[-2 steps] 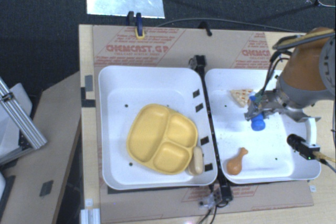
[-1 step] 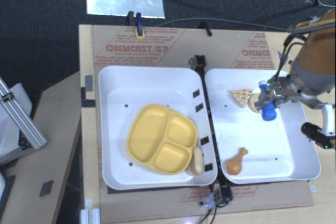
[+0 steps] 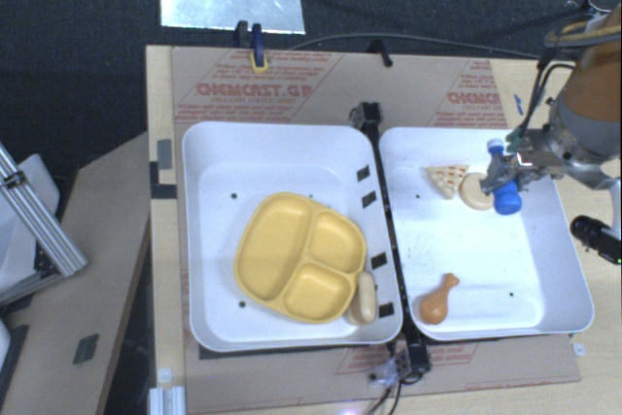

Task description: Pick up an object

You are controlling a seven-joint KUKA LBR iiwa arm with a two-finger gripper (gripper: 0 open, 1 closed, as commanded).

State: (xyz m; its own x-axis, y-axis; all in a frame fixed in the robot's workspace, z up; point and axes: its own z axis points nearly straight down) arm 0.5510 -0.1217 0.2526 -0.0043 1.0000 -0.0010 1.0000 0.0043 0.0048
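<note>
just beside end effector [image 3: 502, 182]: tan disc [image 3: 475, 192], pizza slice [image 3: 447, 179].

The arm [image 3: 588, 102] is finished in grey, with an orange band [image 3: 595, 87] seen above the wrist. The wrist housing is rounded and smooth. A thin dark cable is routed along the arm's left side, and 1 more dark line is seen rising at the top edge. The gripper [image 3: 504, 178] is built of silver-grey metal, with blue parts noted at its tip. No markings or screws can be made out at this resolution.
</note>
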